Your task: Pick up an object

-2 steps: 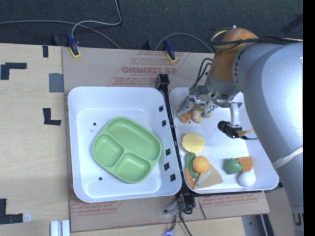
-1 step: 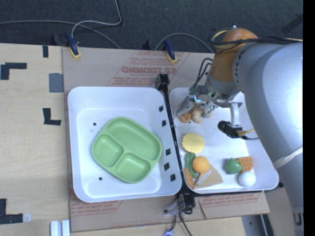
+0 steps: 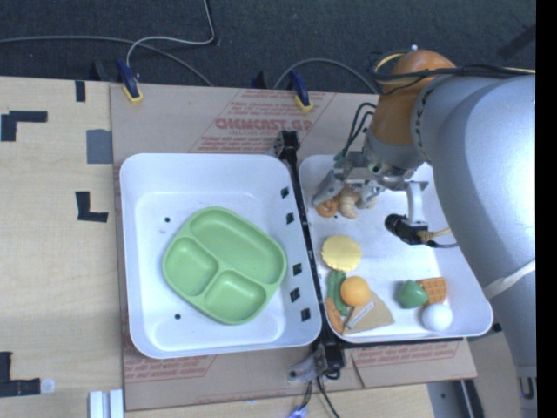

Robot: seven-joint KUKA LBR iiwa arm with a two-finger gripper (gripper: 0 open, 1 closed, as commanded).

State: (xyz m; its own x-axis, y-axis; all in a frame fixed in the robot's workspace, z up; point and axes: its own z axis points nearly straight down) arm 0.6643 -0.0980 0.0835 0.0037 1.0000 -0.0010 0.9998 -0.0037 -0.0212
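My gripper [image 3: 350, 184] is low in the far left corner of the right bin [image 3: 461, 268], right above a small tan and brown toy food piece [image 3: 338, 205]. The gripper body covers the top of that piece, so whether the two touch is hidden. Nearer the front lie a yellow disc [image 3: 341, 252], an orange ball [image 3: 354, 291], a green piece [image 3: 334, 287] beside it, and a tan wedge [image 3: 372, 313]. At the front right sit a green pepper-like piece [image 3: 411, 293], an orange piece [image 3: 433, 287] and a white egg [image 3: 436, 317].
The left bin [image 3: 148, 190] holds a green divided plate [image 3: 224, 264]. A black clip strip [image 3: 300, 233] runs along the wall between the bins. The grey arm [image 3: 487, 164] covers the right bin's far right side. Blue clamps [image 3: 130, 84] and cables lie at the back.
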